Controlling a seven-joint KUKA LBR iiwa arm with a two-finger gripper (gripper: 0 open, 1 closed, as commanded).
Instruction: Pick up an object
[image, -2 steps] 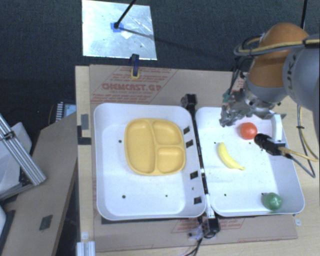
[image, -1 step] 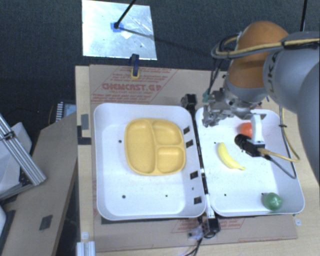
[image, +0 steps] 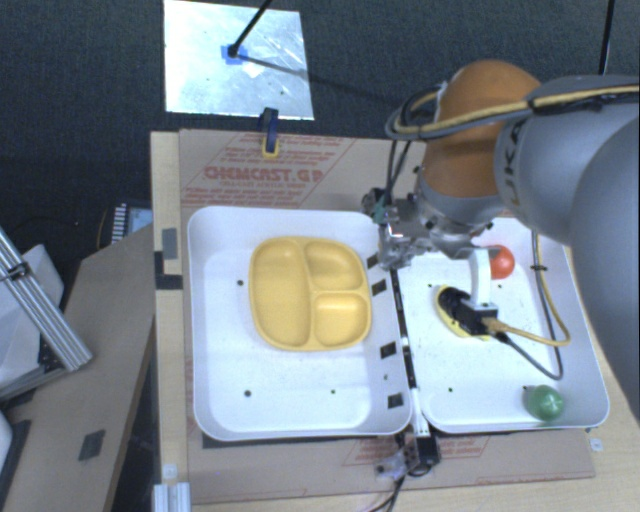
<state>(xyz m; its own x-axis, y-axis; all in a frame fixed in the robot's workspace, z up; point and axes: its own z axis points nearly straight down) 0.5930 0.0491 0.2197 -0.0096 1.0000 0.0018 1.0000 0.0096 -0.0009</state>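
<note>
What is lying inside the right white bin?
An orange ball and a green ball lie in the right bin. The arm covers its far side.

A yellow plate (image: 308, 293) fills the middle of the left bin (image: 232, 392); bare floor rings it.

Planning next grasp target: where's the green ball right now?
Camera view: the green ball sits in the near-right corner of the right bin, well apart from the orange-red ball at the far side.

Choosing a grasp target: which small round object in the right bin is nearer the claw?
The orange-red one, toward the far side; the green one sits off in the near right corner.
</note>
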